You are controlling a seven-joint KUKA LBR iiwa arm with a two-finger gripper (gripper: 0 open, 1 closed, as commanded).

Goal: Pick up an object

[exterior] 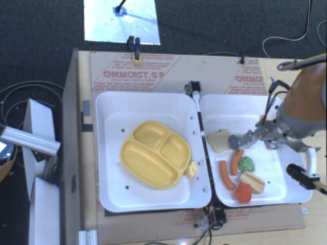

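Toy food lies crowded in the right bin (278, 106): a bread slice (219, 140), two sausages (236, 162), a broccoli (246, 163), a bun (252, 181) and a tomato (243, 193). The gripper (239, 141) sits low just beside the bread and upper sausage; whether it is apart or together cannot be told. Closing here may pinch an edge and let a piece slip, or nudge neighbours. The left bin (102, 137) holds a yellow tray (156, 153).

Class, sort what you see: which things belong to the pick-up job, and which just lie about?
Job: gripper; right bin with bread slice, two sausages, broccoli, tomato, bun.
Lying about: yellow tray, left bin, clamp.
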